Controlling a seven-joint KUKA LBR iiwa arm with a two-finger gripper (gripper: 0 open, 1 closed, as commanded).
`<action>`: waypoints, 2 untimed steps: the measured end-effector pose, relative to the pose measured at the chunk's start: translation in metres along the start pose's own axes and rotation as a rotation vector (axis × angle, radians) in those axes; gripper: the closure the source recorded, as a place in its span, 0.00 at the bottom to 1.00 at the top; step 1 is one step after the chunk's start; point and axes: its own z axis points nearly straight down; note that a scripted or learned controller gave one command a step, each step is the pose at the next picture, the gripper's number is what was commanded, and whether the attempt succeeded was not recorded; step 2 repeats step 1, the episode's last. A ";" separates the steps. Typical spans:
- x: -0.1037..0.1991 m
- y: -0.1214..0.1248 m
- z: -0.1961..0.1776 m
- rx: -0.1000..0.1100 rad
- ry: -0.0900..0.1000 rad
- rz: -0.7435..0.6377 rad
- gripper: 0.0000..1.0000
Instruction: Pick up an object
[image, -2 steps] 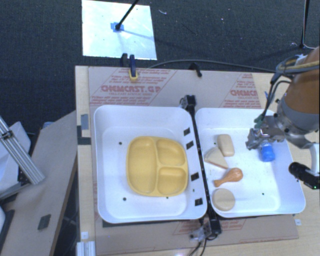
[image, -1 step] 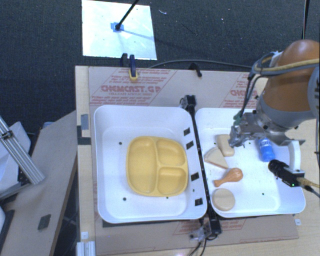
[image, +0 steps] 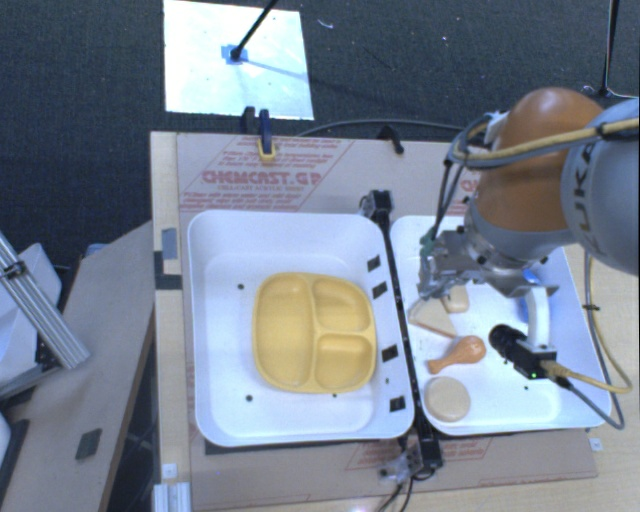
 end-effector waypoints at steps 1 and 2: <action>0.049 0.014 -0.002 -0.001 0.000 0.002 1.00; 0.049 0.014 -0.002 -0.001 0.000 0.002 1.00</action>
